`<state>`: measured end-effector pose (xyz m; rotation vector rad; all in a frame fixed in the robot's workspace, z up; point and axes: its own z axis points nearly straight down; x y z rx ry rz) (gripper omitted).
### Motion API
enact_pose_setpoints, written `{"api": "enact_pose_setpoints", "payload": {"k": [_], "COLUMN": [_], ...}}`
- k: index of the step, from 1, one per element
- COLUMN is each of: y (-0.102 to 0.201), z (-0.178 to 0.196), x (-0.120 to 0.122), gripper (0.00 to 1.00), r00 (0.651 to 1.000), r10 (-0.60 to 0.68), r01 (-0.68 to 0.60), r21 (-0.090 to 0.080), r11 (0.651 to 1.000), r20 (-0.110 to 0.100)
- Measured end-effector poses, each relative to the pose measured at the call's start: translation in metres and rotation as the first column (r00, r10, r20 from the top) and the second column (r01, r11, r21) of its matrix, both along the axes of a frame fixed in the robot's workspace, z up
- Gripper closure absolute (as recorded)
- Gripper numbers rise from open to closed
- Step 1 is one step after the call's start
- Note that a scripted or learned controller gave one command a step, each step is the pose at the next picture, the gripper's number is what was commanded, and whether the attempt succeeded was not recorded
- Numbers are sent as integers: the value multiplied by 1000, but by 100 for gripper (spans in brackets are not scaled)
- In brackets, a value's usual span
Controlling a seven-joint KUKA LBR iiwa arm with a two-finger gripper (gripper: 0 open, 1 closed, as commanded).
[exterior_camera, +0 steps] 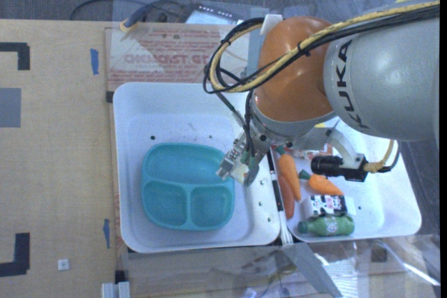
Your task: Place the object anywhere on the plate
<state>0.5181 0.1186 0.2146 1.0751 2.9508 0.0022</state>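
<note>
A teal plate with three compartments lies in the left bin. My gripper hangs over the plate's right rim, near the wall between the two bins. A small pale yellowish thing shows right at the gripper's tip; I cannot make out whether it is held. The grey arm with its orange band covers the upper part of the right bin.
The right bin holds a long carrot, a shorter carrot, a black-and-white packet and a green bottle lying near the front wall. A cardboard sheet lies behind the left bin.
</note>
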Motion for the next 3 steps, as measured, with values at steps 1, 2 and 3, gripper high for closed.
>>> {"api": "enact_pose_setpoints", "payload": {"k": [1,2,3], "y": [40,-26,11], "z": [35,-34,-39], "x": [-24,-27,-39], "gripper": [100,100,100], "r00": [1000,990,994], "r10": [0,-142,-105], "r01": [0,142,105], "r21": [0,-1,0], "r11": [1000,990,994], "r20": [1,-2,-3]}}
